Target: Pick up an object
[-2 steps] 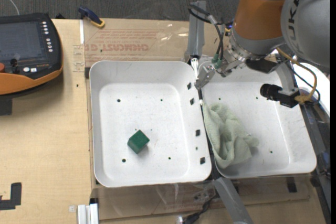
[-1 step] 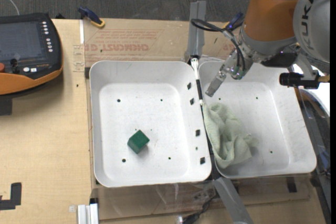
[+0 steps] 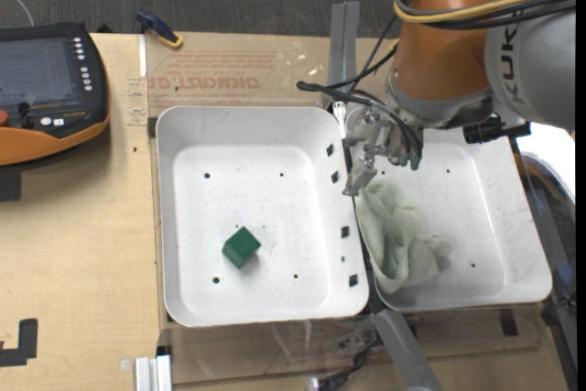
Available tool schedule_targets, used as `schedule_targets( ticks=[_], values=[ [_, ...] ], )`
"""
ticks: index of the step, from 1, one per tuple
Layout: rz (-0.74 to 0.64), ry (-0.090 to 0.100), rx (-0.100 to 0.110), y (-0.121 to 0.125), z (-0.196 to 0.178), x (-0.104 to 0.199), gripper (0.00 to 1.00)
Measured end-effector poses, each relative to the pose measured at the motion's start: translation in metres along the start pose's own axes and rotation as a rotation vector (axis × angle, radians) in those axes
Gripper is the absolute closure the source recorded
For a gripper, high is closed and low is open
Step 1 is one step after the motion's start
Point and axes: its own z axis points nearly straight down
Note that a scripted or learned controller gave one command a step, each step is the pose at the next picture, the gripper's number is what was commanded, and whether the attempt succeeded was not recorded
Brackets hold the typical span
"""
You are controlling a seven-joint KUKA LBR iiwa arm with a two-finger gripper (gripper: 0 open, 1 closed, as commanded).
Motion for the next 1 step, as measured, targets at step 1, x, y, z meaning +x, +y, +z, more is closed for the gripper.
schedule_targets(
  ticks=[1],
  values=[
    [-0.41, -0.003, -0.001, 0.0028, -0.1027, 0.0472, 0.0]
  ],
)
